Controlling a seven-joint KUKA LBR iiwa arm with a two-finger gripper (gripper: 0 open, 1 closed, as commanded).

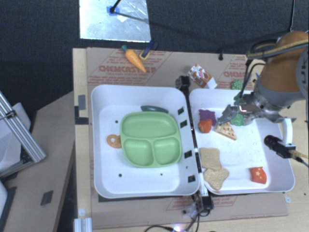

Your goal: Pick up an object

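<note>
My gripper point(231, 115) hangs low over the back middle of the right bin point(271, 186), at the end of the grey and orange arm point(282, 76). Just below it lies a tan wedge-shaped slice point(226, 130). A green leafy piece point(239, 120) sits against the gripper's right side. To its left are a purple piece point(207, 115) and a red-orange round piece point(205, 126). Nothing visibly hangs from the gripper.
Two tan bread slices point(212, 166) and a red piece point(258, 175) lie at the right bin's front. A black fitting point(276, 145) juts in from the right. The left bin point(104, 129) holds a green divided plate point(149, 139) and an orange ring point(114, 141). A carrot point(135, 60) and a packet point(199, 75) lie behind the bins.
</note>
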